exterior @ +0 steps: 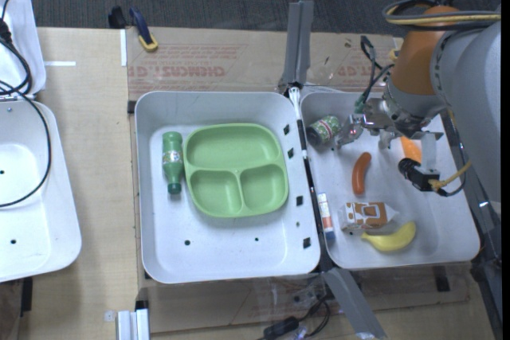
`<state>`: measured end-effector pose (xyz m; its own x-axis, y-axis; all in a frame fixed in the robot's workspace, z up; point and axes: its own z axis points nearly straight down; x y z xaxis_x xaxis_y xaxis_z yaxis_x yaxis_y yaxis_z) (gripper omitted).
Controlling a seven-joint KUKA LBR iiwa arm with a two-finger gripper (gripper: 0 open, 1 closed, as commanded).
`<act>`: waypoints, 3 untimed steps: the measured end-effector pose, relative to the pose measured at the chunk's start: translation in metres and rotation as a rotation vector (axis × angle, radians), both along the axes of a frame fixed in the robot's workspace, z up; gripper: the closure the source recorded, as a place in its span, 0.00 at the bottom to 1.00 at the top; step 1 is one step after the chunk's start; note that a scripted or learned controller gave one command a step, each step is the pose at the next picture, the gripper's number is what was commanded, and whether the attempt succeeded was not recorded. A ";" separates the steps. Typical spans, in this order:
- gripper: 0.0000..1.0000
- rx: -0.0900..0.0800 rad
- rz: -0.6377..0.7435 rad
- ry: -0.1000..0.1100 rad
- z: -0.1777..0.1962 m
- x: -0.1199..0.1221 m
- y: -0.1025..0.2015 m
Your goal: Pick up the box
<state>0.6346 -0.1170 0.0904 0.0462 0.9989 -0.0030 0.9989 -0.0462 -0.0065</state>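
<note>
The box (365, 214) is a small brown and white carton lying in the front part of the right bin (446, 247), touching a yellow banana (390, 238) at its front right. My gripper (368, 138) hangs over the back of that bin, well behind the box and just above the top end of a red sausage (360, 172). Its two fingers stand apart, open, with nothing between them. One finger points toward a green can (324, 129).
An orange piece (410, 147) lies right of the sausage, beside a black cable. A white tube (325, 215) lies along the right bin's left wall. The left bin (159, 251) holds a green divided plate (237, 169) and a green bottle (172, 162).
</note>
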 end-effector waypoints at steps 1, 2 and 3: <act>0.00 0.002 0.039 -0.004 0.101 -0.074 0.026; 0.00 0.002 -0.096 -0.003 0.050 -0.118 0.001; 0.00 0.000 -0.156 -0.004 0.042 -0.030 -0.004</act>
<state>0.6045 -0.1215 0.1321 0.2007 0.9796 -0.0021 0.9796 -0.2007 -0.0022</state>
